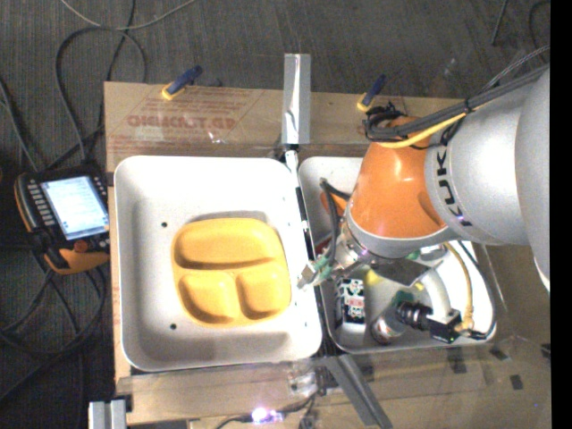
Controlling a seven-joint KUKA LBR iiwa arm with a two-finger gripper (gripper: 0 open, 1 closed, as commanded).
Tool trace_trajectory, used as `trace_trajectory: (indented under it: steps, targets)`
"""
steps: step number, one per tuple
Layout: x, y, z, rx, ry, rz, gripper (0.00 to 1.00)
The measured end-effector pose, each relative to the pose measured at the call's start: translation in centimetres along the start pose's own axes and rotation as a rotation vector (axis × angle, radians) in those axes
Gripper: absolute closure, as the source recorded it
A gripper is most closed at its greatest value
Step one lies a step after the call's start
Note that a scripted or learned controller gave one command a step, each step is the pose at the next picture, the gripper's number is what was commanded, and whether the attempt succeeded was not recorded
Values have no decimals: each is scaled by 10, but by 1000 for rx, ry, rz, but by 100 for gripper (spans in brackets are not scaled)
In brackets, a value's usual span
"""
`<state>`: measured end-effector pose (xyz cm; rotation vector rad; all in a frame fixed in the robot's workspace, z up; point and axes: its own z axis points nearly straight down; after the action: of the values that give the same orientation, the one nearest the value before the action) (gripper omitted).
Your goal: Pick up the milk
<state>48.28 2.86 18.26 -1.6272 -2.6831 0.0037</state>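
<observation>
The milk (354, 304) is a small white carton with black and red print. It stands in the right bin (490, 286), near that bin's front left corner. My gripper (361, 277) hangs directly over the carton's far end, under the orange wrist band (393, 199), which hides most of it. I cannot make out whether the gripper touches the carton.
The left bin (143, 231) holds a yellow divided tray (232, 268) at its middle. The arm covers most of the right bin. A small rounded object (384, 331) lies by the front wall, right of the milk. A tablet (70, 206) sits off the bench's left.
</observation>
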Motion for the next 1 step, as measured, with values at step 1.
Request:
trace_trajectory:
  steps: [1]
  targets:
    - [4,8,0,-1,-1,-40,100]
